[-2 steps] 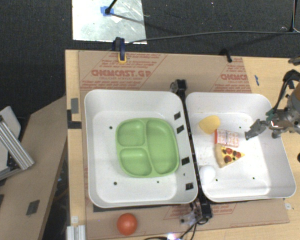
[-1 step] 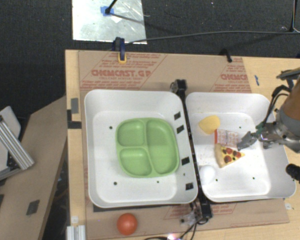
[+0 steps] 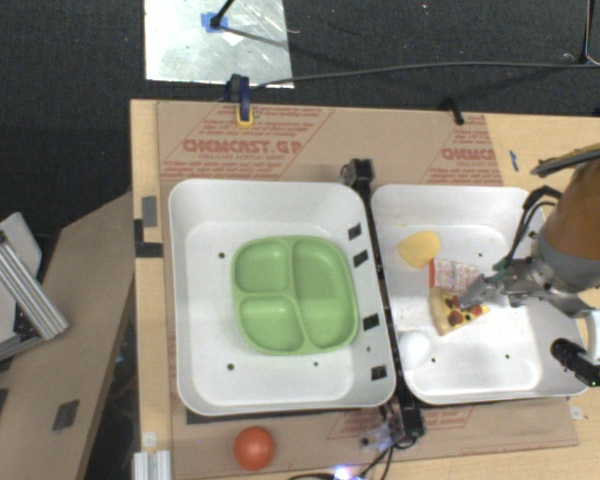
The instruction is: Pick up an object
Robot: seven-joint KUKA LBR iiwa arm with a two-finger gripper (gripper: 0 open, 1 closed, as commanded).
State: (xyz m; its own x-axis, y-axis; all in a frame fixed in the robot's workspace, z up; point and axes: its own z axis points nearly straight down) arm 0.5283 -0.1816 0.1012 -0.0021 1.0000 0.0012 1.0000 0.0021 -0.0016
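Down at the tip of the end effector (image 3: 472, 293), inside the right-hand bin (image 3: 510, 368), lies what looks like a toy pizza slice (image 3: 450, 313), and the arm seems to be at the reaching-in stage, lowered close to it but with nothing lifted. From where I stand I can't tell how the end effector is set; the tip is too small and blurred against the slice. Just beyond the tip, further from the arm, sits a white packet with red print (image 3: 448, 271), and past that a yellow rounded piece (image 3: 418, 248); a small white lump (image 3: 413, 345) rests near the bin's front edge, off to the side of the tip. The slice appears to run its long axis roughly along the line of the arm's reach, slanting from beside the tip toward the bin's front corner, though which end is the point I can't make out. My guess is the next move needs a close squarely across the slice's narrow width, then a straight lift clear of the packet touching or nearly touching it
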